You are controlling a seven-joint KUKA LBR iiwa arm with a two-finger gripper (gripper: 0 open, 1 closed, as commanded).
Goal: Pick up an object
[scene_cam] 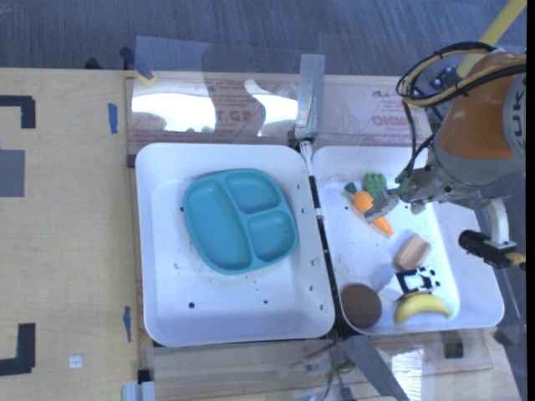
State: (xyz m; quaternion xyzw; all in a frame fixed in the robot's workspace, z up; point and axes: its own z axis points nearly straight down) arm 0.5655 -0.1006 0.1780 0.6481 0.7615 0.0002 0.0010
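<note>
A toy carrot with a green leafy top lies in the back left of the right bin. My gripper is down in that bin, right on the carrot, and its grey tip crosses the carrot's middle, so the orange point sticks out below it. Nearer the front lie a tan bread-like block, a brown round object, a yellow banana and a small black-and-white item.
The left bin holds a blue divided plate. A raised divider separates the two bins. The arm's orange band and cables hang over the right bin's back right corner.
</note>
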